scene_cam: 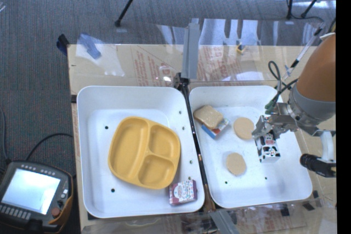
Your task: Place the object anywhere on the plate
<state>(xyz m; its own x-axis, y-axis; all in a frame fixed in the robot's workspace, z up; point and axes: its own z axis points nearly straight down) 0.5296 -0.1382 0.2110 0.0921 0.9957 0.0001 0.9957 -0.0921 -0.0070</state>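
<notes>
From above, the yellow three-compartment plastic plate (145,152) lies in the left white bin (90,104). The grey arm's two-finger gripper (267,146) hangs over the right white bin (299,183), pinching a small black-and-white carton (269,152). Two round tan cookies (243,128) and a sandwich-like toy (209,116) lie nearby; a small pink packet (182,192) sits beside the plate.
</notes>
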